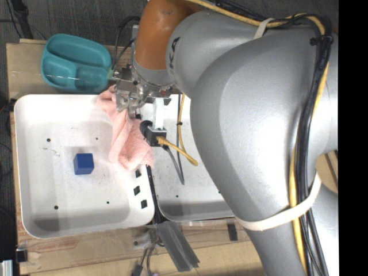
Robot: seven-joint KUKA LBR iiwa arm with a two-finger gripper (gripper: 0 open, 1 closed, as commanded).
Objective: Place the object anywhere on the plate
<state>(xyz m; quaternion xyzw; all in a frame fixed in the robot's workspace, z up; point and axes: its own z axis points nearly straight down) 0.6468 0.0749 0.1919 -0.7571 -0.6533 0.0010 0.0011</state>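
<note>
While pink cloth (127,135) is seen hanging below gripper (127,103), top edge bunched at gripper as if pinched, though finger spacing cannot be told. Cloth is draped over right rim of left bin (34,154). Teal plate (75,62) is seen on desk beyond bin, just beside gripper. Cloth should be lifted clear of rim, then lowered over plate centre. Cloth: soft, limp, creased. Blue cube (84,163) is left on bin floor.
</note>
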